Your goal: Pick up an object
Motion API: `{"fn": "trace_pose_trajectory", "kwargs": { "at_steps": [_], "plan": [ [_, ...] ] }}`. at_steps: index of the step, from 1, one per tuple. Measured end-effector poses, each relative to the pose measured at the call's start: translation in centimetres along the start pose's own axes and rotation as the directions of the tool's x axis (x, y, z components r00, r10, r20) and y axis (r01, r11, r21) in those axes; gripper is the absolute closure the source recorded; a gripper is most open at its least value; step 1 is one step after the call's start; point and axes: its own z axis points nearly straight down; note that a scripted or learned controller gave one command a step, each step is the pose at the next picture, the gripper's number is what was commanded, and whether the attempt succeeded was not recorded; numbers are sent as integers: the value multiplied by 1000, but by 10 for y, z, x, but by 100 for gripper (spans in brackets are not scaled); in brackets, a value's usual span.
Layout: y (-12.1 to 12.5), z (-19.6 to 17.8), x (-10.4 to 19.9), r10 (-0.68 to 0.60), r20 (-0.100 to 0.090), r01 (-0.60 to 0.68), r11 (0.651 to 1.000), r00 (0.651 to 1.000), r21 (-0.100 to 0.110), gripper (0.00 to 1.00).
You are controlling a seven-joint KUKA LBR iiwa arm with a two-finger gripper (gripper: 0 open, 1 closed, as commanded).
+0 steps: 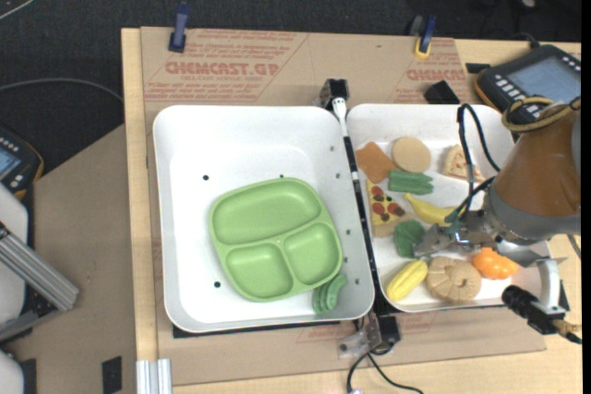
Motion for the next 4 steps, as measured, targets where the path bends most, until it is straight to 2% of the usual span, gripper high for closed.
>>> {"fn": "trace_pose_trajectory", "kwargs": {
  "at_steps": [1,2,3,4],
  "plan": [
    [4,-171,-26,-1,13,2,999,1000,-32,0],
    [3,-172,-24,-2,9,2,1000,1000,-19,100],
    [136,-79,21,-9,8,9,1000,1000,-25,100],
    [40,-89,93,-7,0,7,1000,1000,-5,100]
  ]
}}
